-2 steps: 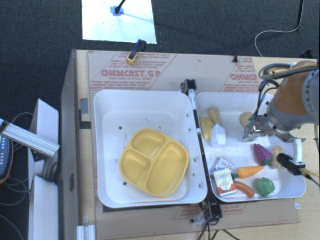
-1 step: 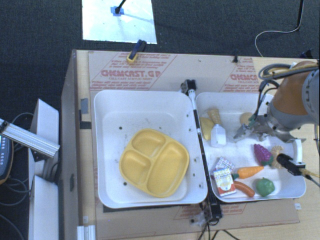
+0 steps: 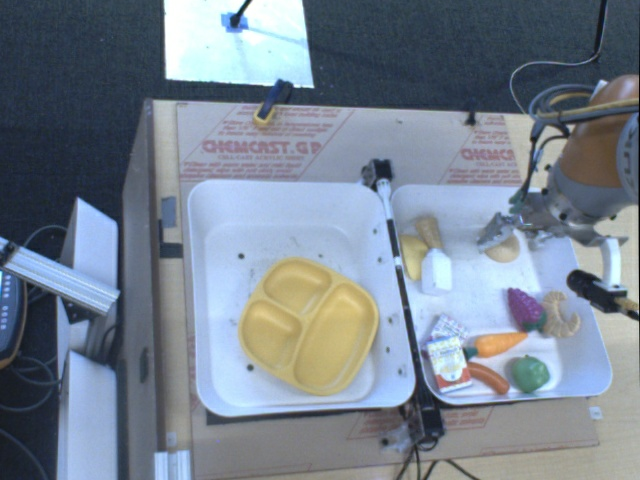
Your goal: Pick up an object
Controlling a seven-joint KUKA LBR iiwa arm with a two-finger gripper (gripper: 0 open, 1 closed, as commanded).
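We found the task not yet accomplished: nothing was raised from the right bin (image 3: 596,368), and every object lay on its floor. The end effector (image 3: 507,231) hung low over the far part of that bin, just above a pale round item (image 3: 504,250); we could not tell how its jaws stood, nor whether it touched the item. The other candidates were a white bottle (image 3: 436,270), a purple piece (image 3: 524,307), a carrot (image 3: 497,344), a green vegetable (image 3: 529,372) and a small carton (image 3: 448,360). The near right corner was crowded, against the bin walls. The left bin (image 3: 215,268) held a yellow divided tray (image 3: 308,324). Open floor lay mid-bin, right of the bottle.
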